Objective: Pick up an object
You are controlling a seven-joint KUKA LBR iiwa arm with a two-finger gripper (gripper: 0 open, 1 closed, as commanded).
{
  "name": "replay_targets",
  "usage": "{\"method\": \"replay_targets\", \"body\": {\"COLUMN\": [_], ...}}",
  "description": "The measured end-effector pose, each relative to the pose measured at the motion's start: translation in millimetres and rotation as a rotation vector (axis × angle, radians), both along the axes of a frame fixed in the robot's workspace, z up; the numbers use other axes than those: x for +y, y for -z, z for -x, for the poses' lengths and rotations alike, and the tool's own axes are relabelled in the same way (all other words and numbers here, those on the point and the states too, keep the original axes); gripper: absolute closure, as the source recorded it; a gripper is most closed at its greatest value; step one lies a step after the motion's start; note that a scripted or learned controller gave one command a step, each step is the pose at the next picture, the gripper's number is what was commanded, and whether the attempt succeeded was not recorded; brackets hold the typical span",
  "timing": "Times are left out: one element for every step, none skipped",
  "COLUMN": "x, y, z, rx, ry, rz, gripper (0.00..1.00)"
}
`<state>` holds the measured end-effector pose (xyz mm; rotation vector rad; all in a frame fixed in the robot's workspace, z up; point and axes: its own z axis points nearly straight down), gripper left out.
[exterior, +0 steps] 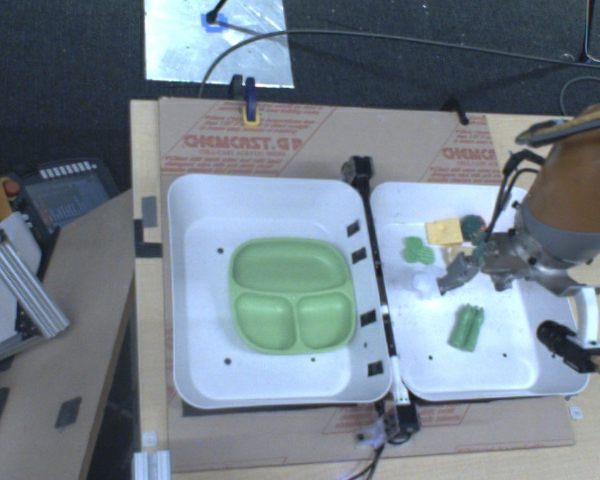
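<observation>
The desk carries two shallow white bins side by side, their inner rims meeting along a dark clipped seam. The left bin (195, 268) holds a green divided tray (290, 296) near its centre, with bare white floor on all four sides of it. The right bin (500, 368) holds the loose objects: a small green piece (416, 250) near the seam, a yellow block (442, 232) just beside it, a dark green piece (473, 227) touching the block's right edge, and a green ribbed piece (467, 327) lying apart on open floor toward the near rim. The arm (580, 193) enters from the right, over the far right corner of this bin. The gripper (458, 274) sits low between the upper cluster and the ribbed piece; whether it is wide or narrow cannot be told, and no object is seen in it. The near right quarter of the bin floor is bare.
</observation>
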<state>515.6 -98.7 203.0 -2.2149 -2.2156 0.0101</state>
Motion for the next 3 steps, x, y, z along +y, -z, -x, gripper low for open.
{"method": "replay_targets", "body": {"x": [0,-8,-13], "y": [-5,48,107], "z": [-3,-9,-14], "rx": [-0.012,-0.008,-0.008], "ry": [-0.003,0.0,-0.001], "rz": [0.002,0.001,0.001], "gripper": [0.0,0.0,0.0]}}
